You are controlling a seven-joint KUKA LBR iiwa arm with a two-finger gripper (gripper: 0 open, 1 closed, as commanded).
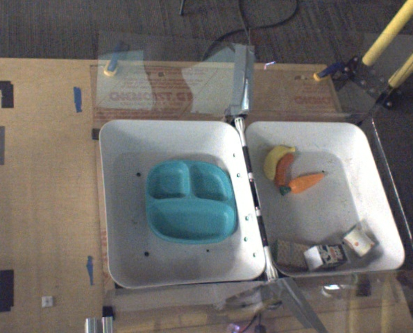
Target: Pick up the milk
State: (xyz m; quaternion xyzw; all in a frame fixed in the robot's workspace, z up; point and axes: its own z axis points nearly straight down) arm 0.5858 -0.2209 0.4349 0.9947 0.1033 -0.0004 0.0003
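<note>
Camera view | milk (327, 255) lying flat | right bin (373, 151) near corner

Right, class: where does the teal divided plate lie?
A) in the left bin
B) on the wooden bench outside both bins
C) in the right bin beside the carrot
A: the teal divided plate lies flat in the left bin, while the carrot lies apart in the right bin.

I see a teal divided plate (190, 201) in left bin (116, 158); right bin (373, 186) holds banana (275, 158), carrot (305, 182), small white box (359, 241).
</note>
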